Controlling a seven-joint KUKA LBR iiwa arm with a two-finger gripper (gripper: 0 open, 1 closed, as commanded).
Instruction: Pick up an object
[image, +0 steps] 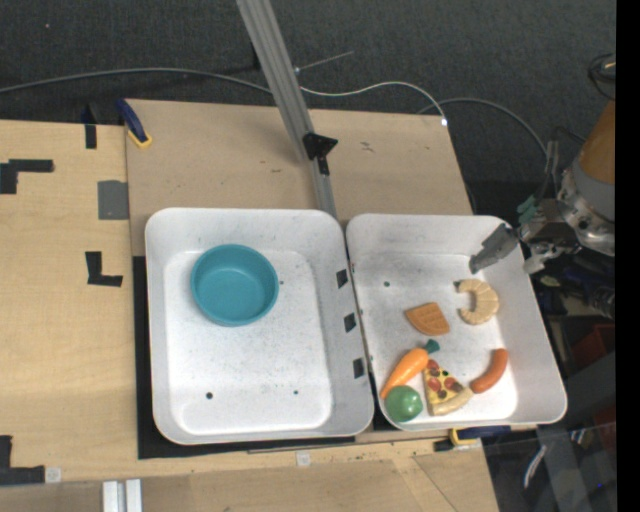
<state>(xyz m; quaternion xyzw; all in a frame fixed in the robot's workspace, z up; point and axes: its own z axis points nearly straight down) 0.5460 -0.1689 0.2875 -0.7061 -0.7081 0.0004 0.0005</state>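
Note:
The right bin (400, 245) holds several toy foods. These are a pale croissant (478, 301), an orange bread slice (428, 319), a carrot (406, 366), a green ball (403, 403), a pizza slice (444, 389) and a red sausage (489, 371). My gripper (507, 256) hovers over the bin's right rim, just above and right of the croissant. It is open, with nothing between its fingers. One grey finger (490, 249) points down-left toward the croissant without touching it.
A blue bowl (235, 284) sits in the left bin (170, 380). A grey metal pole (290, 90) slants across the bench behind the bins. Cables trail over the dark floor at the top and right.

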